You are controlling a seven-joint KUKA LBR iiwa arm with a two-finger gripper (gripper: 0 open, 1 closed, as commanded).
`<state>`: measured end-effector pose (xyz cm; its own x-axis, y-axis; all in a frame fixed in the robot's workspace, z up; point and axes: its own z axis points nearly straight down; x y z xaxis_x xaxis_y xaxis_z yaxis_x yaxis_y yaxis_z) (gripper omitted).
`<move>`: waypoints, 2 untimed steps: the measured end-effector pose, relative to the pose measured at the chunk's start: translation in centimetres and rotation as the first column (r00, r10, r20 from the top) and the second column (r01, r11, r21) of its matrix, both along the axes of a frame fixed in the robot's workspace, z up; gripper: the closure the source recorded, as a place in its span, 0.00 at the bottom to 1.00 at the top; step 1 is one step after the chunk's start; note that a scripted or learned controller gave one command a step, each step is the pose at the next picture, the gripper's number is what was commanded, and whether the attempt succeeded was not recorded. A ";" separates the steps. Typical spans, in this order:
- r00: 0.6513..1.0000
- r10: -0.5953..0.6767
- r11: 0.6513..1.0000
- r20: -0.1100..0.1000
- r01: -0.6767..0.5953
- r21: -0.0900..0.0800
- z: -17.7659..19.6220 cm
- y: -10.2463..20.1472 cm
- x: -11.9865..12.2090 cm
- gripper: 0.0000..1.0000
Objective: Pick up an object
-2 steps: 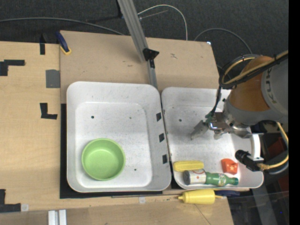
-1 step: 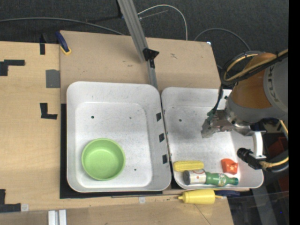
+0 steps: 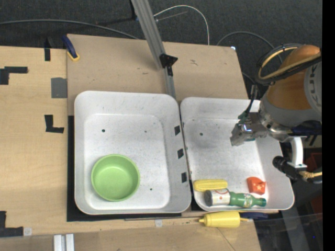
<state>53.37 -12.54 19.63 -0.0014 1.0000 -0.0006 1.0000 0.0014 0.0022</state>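
My gripper (image 3: 242, 135) hangs over the right bin (image 3: 209, 119), near its right middle, with nothing visible between its fingers. Along that bin's front edge lie a yellow piece (image 3: 210, 184), a green bottle with a white label (image 3: 234, 198) and a small red-orange object (image 3: 255, 185). These lie well in front of the gripper, apart from it. A green bowl (image 3: 115, 177) sits in the front left corner of the left bin (image 3: 125, 109).
A yellow object (image 3: 221, 219) lies on the bench just outside the right bin's front edge. A grey pole (image 3: 152, 30) slants up from the bins' back junction. Cables run across the dark floor behind the bench.
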 end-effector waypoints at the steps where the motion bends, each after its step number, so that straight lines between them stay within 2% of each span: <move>1: 1.000 0.000 1.000 0.001 0.000 0.000 4.9 0.3 -0.9 1.00; 2: 1.000 0.000 1.000 -0.001 0.000 0.000 8.3 0.3 -0.8 1.00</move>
<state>52.56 -12.25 27.94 -0.0017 1.0000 -0.0007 1.0000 0.0017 0.0016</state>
